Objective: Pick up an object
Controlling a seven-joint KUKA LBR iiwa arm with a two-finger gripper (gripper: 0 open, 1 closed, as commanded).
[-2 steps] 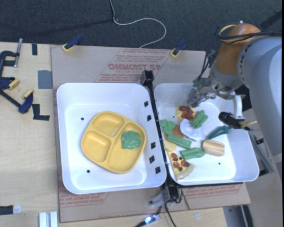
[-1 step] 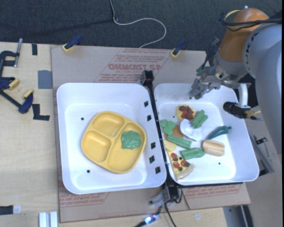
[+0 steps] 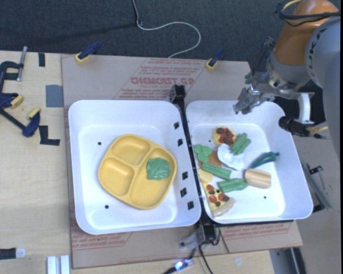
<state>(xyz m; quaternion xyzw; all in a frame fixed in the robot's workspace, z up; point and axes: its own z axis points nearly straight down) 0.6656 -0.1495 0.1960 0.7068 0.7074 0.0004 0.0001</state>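
Camera view shows the toy food heaped in the right bin (image 3: 286, 201): a pizza slice (image 3: 217, 198) at the near edge, a bread roll (image 3: 258, 178), green vegetable pieces (image 3: 239, 144) and a white piece (image 3: 226, 154), all lying below and to the left of the gripper (image 3: 247, 104). That gripper hangs over the bin's far rim, well apart from the pile with nothing between its fingers; how wide they stand I cannot tell. Beside it, the left bin (image 3: 83, 124) holds a yellow divided plate (image 3: 136, 171) bearing a green leaf (image 3: 158, 168).
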